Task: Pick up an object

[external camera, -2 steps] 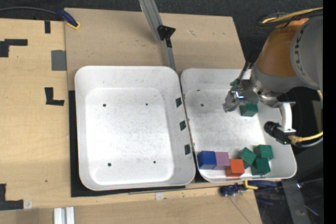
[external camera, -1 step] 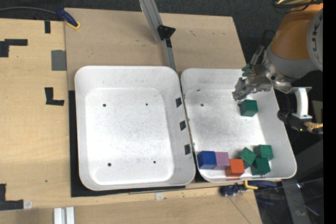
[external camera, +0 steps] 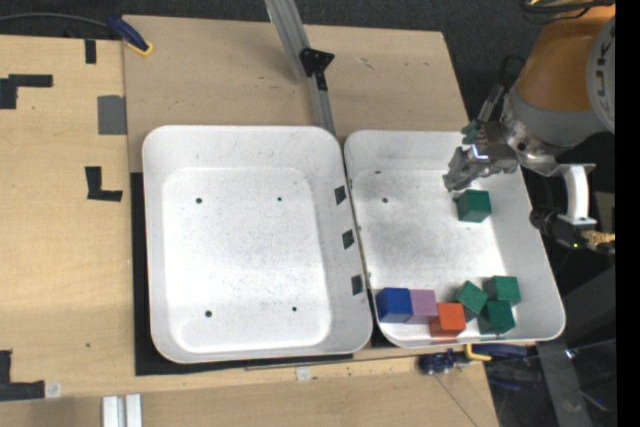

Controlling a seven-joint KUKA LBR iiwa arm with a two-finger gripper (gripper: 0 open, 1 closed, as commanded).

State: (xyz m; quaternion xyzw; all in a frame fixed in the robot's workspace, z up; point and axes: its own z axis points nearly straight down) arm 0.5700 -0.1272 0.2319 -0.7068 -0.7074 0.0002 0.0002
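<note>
My gripper [external camera: 462,173] hangs over the upper right part of the right bin [external camera: 400,215], reaching in from the right. A lone green block [external camera: 474,206] lies on the bin floor just below and right of the fingertips, apart from them. Nothing shows between the fingers. Along the bin's front edge lie a blue block [external camera: 394,304], a pale purple block [external camera: 423,303], an orange block [external camera: 450,317] and three more green blocks [external camera: 495,315].
The left bin [external camera: 240,235] sits beside the right one, joined at a black-clipped rim. A grey metal pole [external camera: 285,5] slants down to the bins' back edge. The arm's orange and grey body [external camera: 565,75] looms over the right bin's far right corner.
</note>
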